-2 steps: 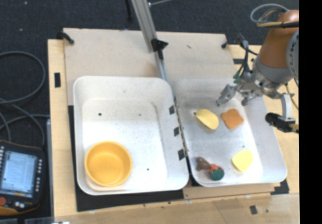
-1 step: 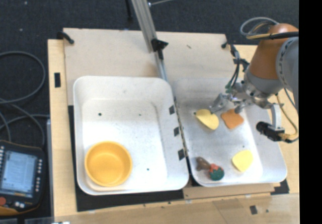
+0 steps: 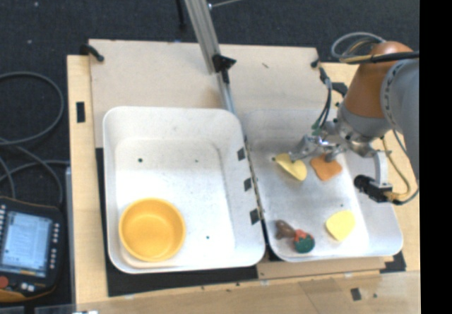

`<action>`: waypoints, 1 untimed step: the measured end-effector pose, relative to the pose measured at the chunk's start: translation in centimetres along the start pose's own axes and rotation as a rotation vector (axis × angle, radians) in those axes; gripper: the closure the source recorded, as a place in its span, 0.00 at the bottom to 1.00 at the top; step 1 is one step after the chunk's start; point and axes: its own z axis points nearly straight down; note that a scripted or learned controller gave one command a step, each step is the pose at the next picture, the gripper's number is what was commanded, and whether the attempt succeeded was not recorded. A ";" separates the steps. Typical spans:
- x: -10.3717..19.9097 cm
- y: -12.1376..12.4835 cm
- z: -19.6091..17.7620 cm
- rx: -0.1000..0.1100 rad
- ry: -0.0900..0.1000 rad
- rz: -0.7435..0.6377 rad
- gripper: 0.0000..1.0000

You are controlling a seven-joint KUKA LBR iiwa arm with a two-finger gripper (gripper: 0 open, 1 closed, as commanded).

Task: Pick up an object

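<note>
In the right bin my gripper hangs low near the back, right above the gap between a pale yellow wedge and an orange piece. Both lie on the bin floor, and it is unclear whether the gripper touches either. A second yellow piece lies toward the front right. A small brown, green and red toy rests at the front edge. The grey arm with its orange band comes in from the right.
The left bin holds a yellow bowl in its front left corner. A slanted metal pole rises behind the bins. A black clip and cable hang off the arm over the right bin's right side.
</note>
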 end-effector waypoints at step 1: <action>-0.1 0.2 -1.3 -0.005 -0.001 0.001 1.00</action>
